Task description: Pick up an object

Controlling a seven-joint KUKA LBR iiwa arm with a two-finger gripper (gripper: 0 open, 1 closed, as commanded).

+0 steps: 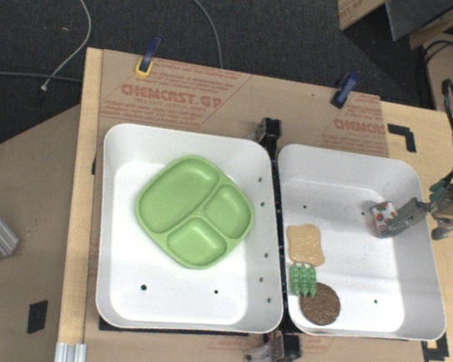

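Low over the right bin (415,272) hangs my gripper (392,221), in the far right part of this bin, with the tip directed to the bin's middle. I cannot tell if it is spread or pressed together, because the tip is small and grey and it melts into its own shadow. A small white object with red marks (383,214) lies directly at the tip, touching it or almost touching it. I cannot see whether it is really pinched. It sits in the far half of the right bin, well apart from the other things there.

Three more things lie along the left wall of the right bin, in one row. The farthest is a tan flat piece like a slice of toast (306,243). Just beside it, on the near side, is a green ribbed block (303,278). After it comes a brown round disc (322,305) in the near left corner of the bin, touching the green block or nearly so. Nothing lies between this row and the white object.

Left of the right bin, wall against wall, stands the left bin (115,252), and a green divided plate (195,211) with three compartments lies in it, turned at a slant. Under the right bin is a cardboard sheet (246,103), and two blue clamps (150,48) hold its far edge. Beyond that edge, thin cables (75,10) lie on the dark floor.

My arm is cut off at the edge right of the right bin, so I see only the wrist part, blurred.
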